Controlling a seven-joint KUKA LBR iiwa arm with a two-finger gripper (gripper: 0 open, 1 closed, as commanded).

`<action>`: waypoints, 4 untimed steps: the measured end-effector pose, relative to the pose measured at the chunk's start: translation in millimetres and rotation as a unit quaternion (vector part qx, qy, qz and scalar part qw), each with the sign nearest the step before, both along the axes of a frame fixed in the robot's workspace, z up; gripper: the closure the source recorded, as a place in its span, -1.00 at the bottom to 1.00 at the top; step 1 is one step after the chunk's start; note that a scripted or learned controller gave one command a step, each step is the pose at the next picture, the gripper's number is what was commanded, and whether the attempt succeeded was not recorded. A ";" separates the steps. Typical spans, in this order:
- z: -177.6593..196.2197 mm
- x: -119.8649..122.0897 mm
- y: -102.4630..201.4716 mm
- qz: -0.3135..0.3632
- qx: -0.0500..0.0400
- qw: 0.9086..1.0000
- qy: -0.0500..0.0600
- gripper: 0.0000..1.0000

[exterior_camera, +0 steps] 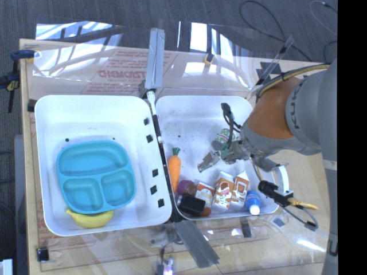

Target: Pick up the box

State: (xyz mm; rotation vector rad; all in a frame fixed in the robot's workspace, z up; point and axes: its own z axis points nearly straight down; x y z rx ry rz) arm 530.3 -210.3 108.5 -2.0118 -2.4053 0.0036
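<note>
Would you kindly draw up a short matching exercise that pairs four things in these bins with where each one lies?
Things:
1. carrot
2. banana
3. blue divided tray
4. box

Places:
A. middle of the left bin
B. right bin, along its left wall
C. left bin, at the tray's near edge
D. right bin, near its front wall

Pairs: 1-B, 2-C, 3-A, 4-D

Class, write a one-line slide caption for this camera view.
Robot hand hovers in right bin above box, near carrot.
</note>
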 end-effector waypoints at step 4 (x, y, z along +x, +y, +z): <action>34.6 106.1 2.1 0.100 -0.001 0.995 -0.002 -1.00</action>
